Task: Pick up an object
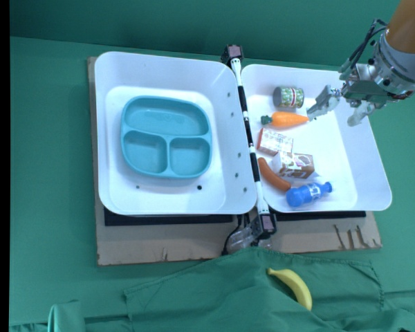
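Note:
My gripper [340, 108] hangs over the upper part of the right bin [366, 164], its two fingers spread wide with nothing between them. One fingertip [323, 105] sits just right of the carrot [286, 120]. A small can [288, 97] stands above the carrot. Lower down lie a small printed carton [275, 142], a brown and white carton [295, 164], a red sausage [272, 173] and a blue bottle [308, 194].
The left bin [117, 75] holds a teal divided plate [167, 137]. A black and white rail [247, 126] runs between the bins. A banana [292, 286] lies on the green cloth in front of the bench.

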### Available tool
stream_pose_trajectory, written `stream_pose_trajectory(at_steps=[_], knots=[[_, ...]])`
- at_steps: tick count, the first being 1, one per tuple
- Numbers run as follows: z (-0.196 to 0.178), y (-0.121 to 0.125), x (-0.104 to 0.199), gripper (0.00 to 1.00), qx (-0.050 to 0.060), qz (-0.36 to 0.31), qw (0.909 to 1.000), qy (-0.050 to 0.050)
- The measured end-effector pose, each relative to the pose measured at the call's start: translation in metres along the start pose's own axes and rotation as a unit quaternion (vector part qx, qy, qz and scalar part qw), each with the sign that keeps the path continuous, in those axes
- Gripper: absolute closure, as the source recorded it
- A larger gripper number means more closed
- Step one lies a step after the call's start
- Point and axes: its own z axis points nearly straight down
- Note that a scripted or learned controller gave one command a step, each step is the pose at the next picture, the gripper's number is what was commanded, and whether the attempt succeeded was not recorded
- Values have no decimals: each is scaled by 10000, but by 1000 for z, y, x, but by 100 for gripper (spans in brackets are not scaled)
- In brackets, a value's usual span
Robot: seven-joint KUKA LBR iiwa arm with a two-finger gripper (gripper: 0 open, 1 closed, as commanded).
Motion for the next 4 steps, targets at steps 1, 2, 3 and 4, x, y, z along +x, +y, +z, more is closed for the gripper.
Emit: stream_pose_trajectory(at_steps=[1,2,3,4], knots=[[86,48,-32,0,20,14,10000,-6],[181,38,-40,0,4,18,10000,6],[186,124,-35,0,-95,-19,10000,-18],[185,129,-36,0,-77,-7,10000,-13]])
